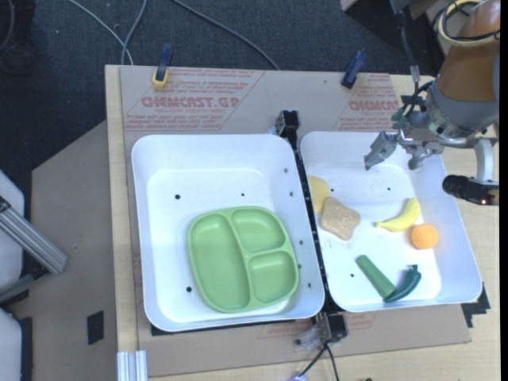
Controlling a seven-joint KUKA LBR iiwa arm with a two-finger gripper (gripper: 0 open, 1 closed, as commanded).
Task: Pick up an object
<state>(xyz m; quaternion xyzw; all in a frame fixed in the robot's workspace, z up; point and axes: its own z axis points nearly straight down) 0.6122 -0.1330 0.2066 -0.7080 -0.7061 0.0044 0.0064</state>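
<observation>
My gripper hangs over the far part of the right bin, its two fingers spread apart with nothing between them. Below it in that bin lie a tan sponge-like block, a pale yellow piece against the left wall, a yellow banana, an orange ball and a green vegetable with a dark teal tip. The banana is the nearest of these to the gripper, a short way toward the front.
The left bin holds a green divided plate. A black clip sits at the far end of the wall between the bins. Cardboard lies under both bins, pinned by clamps at the back.
</observation>
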